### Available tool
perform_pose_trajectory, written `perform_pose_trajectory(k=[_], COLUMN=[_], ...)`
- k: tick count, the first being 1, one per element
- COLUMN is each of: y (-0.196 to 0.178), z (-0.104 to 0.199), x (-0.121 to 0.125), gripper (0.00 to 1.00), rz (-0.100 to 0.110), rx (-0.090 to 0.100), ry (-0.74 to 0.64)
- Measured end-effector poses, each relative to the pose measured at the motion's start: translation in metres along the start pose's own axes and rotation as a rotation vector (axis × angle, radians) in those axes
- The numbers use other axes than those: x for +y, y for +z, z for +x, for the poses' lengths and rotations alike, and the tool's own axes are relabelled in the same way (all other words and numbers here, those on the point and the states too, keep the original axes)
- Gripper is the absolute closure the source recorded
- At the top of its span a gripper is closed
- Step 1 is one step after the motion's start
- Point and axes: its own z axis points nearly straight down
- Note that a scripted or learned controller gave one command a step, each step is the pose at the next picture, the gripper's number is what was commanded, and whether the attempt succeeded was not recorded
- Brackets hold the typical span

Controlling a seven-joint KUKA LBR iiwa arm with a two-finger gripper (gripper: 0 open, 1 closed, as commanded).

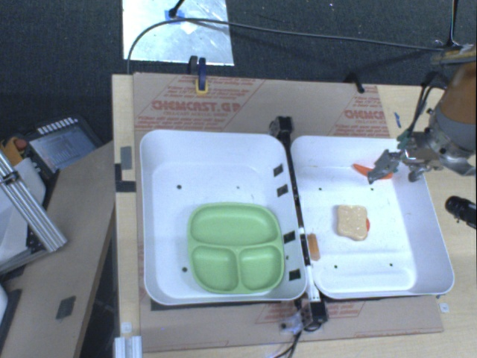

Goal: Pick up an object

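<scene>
While the gripper (389,167) hovers beside the orange piece (362,169), its jaws unreadable from here, nothing looks lifted; the grab remains

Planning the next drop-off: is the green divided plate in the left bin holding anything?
Empty. All three compartments of the green divided plate show bare green, and it lies flat in the left bin.

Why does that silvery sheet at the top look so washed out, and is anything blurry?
Camera view: the metal sheet catches glare from overhead light; the white bins are evenly lit with soft shadows; the gripper looks slightly soft, the green tray sharp.
</scene>
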Motion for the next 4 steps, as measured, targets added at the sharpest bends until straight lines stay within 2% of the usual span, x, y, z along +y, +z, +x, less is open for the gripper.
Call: perform_pose_trajectory(k=[1, 2, 3, 4], y=[-0.006, 0.051, 0.093, 0.151], z=[0.000, -0.009, -0.010, -0.005], x=[0.002, 0.000, 0.002, 0.008], gripper=[0.00, 0.00, 0.00, 0.00], rz=[-0.011, -0.007, -0.008, -0.014], rx=[-0.002, -0.001, -0.001, 0.000], ry=[-0.002, 0.000, 0.000, 0.000])
